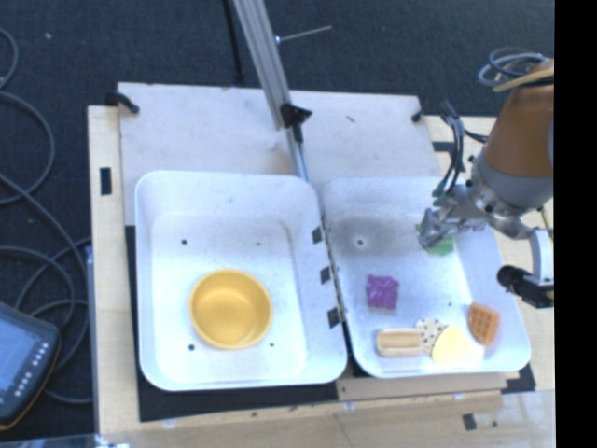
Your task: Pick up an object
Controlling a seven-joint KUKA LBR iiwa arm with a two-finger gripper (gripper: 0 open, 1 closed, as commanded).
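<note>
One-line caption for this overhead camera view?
Gripper over a green object in the right bin; yellow bowl in left bin.

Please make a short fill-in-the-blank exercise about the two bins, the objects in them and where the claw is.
1. The yellow bowl sits in the ____ bin.
2. The purple toy lies in the ____ bin.
3. The claw is over a small ____ object near the right bin's far side.
4. The waffle is coloured ____.

Missing words: left; right; green; orange
</note>
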